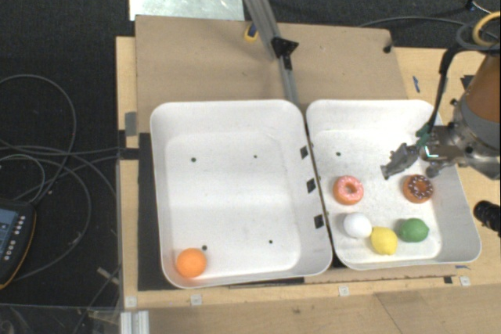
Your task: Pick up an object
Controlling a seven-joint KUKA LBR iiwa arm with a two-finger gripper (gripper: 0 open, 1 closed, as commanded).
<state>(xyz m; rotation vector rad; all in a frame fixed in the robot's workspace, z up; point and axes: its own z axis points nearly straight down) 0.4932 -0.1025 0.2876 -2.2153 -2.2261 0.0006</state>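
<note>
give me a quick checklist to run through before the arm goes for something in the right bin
1. Targets present in right bin: pink donut, chocolate donut, white ball, lemon, green ball: ok.
2. Hand above the right bin: ok.
3. Hand carries nothing: cannot tell.
4. Pink donut stands apart from its neighbours: ok.
5. White ball, lemon and green ball spaced for a clean grasp: not ok, they crowd together.

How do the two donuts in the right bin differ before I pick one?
The pink donut has pink icing; the chocolate donut has dark brown icing. The pink donut sits near the right bin's left wall, apart from the hand; the chocolate donut lies further right, just below the arm's wrist. Both are ring-shaped, lie flat and look similar in size.
</note>
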